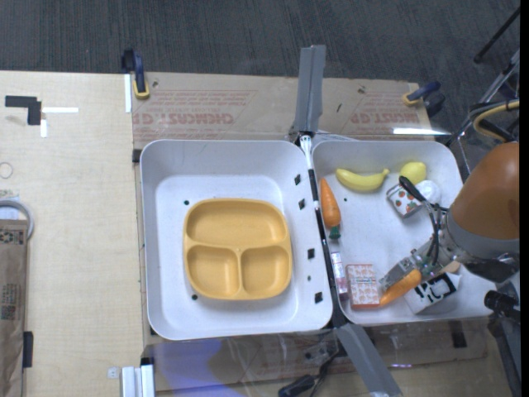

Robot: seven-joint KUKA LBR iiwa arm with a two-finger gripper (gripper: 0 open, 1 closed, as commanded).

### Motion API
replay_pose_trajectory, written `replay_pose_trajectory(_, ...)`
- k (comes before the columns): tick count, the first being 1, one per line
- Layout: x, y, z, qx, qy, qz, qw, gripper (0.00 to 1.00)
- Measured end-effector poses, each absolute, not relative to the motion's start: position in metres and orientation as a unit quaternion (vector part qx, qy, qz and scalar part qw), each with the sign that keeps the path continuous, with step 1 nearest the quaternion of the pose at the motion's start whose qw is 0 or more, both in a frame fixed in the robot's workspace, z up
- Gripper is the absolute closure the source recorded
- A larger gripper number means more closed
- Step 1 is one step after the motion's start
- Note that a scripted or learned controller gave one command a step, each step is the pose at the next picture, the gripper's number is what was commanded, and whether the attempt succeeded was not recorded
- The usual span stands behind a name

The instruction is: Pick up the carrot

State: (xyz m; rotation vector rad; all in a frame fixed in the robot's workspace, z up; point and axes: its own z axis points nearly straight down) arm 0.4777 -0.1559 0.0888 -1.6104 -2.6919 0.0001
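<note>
A slim orange carrot [400,287] lies just left of the gripper [424,265], whose state I cannot tell, beside a small pink box [362,284].

Setting was a robotics lab, not a home or kitchen. Pale wooden worktop [66,246] sat over dark grey carpet [207,15]. Two white bins [153,246] were fixed side by side on it. A cardboard sheet [240,110] behind them was held by blue-and-yellow clamps [132,69]. Black and white tape marks [33,110] lay on the wood at far left. Grey-and-orange arm [496,197] reached in from right, loose cables [488,118] behind it.
</note>
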Motion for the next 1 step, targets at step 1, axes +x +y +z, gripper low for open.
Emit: replay_pose_trajectory(1,0.4776,-0.1262,0.0922,-0.468,-0.884,0.0088,-0.009,0.00)
